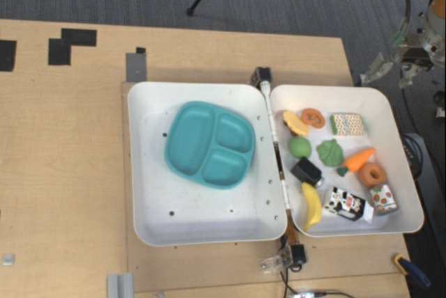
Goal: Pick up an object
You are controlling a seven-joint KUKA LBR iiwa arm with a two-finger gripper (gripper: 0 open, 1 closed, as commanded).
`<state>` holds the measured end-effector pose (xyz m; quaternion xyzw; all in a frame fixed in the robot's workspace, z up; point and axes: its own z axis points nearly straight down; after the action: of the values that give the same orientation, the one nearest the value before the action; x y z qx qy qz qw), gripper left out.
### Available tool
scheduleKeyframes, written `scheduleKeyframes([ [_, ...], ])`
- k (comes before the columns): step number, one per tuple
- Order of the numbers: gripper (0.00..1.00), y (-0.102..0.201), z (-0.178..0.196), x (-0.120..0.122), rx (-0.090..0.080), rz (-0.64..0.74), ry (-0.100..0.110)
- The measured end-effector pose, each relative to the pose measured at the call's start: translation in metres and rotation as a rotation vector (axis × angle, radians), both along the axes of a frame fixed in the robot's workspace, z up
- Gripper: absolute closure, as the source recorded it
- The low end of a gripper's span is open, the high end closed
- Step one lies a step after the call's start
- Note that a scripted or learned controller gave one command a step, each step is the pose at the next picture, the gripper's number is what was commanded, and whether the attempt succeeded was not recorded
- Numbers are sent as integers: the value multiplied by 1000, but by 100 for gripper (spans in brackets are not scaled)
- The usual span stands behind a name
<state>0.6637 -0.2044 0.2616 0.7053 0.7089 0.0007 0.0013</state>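
While the arm sits off past the right bin's far right corner, nothing is picked yet; I see the gripper (398, 61) up there, outside the bin (403, 150) and apart from every object; too small and blurred for me to say how the end effector is set, so I cannot tell.

Candidates all lie in the right bin; the left bin (150, 220) carries just a teal divided plate (209, 143) near its centre, flat, probably a poor grasp.

Right bin layout: orange ring (312, 118) and a yellow piece (295, 124) touching near the far left corner; patterned box (347, 124) by the far edge; green ball (300, 147) and black block (306, 170) along the left wall; leafy green (330, 152) mid-bin; carrot (359, 159) just beside it; doughnut (371, 174) and a small can (383, 200) toward the right wall; banana (311, 204) and a black-and-white carton (345, 203) along the near edge.

My read: clutter is tight, likely dumped loose, so neighbours crowd most grasps; patterned box is nearest the arm with free space around it, best first target; banana hugs the left wall near the near corner, finger clearance there looks risky.
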Motion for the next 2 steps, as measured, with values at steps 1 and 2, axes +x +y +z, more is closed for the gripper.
scheduleKeyframes([
  [1, 0, 53, -133, -51, 2, -1, 4],
  [2, 0, 15, -171, 8, -3, 3, -10],
])
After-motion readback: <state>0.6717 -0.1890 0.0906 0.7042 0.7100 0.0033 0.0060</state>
